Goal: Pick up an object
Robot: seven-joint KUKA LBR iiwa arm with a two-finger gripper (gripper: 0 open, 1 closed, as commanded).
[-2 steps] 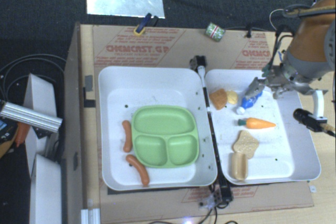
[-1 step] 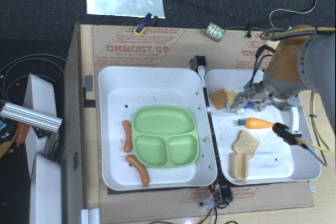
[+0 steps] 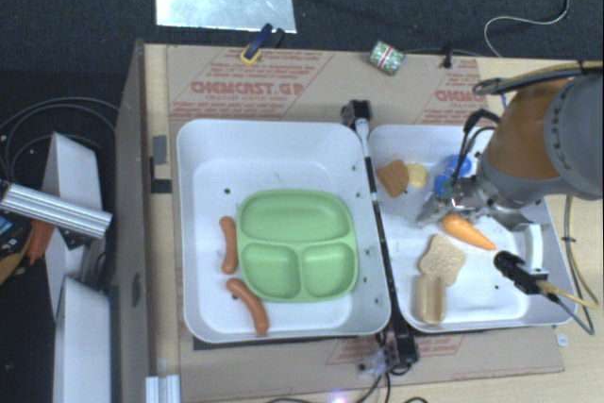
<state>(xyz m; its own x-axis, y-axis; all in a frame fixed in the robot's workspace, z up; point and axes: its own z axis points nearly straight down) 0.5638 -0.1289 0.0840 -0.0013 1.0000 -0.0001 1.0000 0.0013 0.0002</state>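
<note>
the arm comes in from 3 o'clock and its gripper point(image 3: 444, 208) hangs low over the middle of the right bin point(image 3: 538, 321). the fingers look slightly parted with nothing visibly between them, though i cannot tell for sure. a toy carrot point(image 3: 469, 232) lies just beside the gripper at its 4 o'clock. a toast slice point(image 3: 442, 258) sits at 6 o'clock from it, a bread roll point(image 3: 430, 299) below that, and a brown cracker-like piece point(image 3: 394, 176) at 10 o'clock. the left bin point(image 3: 203, 165) holds a green divided tray point(image 3: 296, 243) and two sausages point(image 3: 227, 244) point(image 3: 249, 306) at its 9 and 7 o'clock.
</note>
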